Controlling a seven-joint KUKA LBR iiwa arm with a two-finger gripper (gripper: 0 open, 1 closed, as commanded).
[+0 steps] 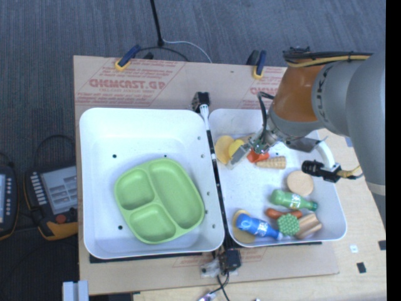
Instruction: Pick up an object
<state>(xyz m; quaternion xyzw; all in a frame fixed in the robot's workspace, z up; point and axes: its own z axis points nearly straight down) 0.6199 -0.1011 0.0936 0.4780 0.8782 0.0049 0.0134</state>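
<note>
Small red toy piece (257,157) low in the right bin (335,231), between yellow fruit (227,147) and corn cob (271,163), under the gripper (259,147) (finger state impossible to tell), left bin (94,168) holding a green divided plate (160,199).

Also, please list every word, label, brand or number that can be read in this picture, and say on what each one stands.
"CHEMCAST GP": red print on the brown board under the bins, behind the left bin; the letters are blurred, so the reading is uncertain.
Red print on the board behind the right bin: partly covered by the arm, not readable.
Blue bottle label: too small to read.
Green bottle label: too small to read.
Device on the floor at left: markings blurred.
</note>
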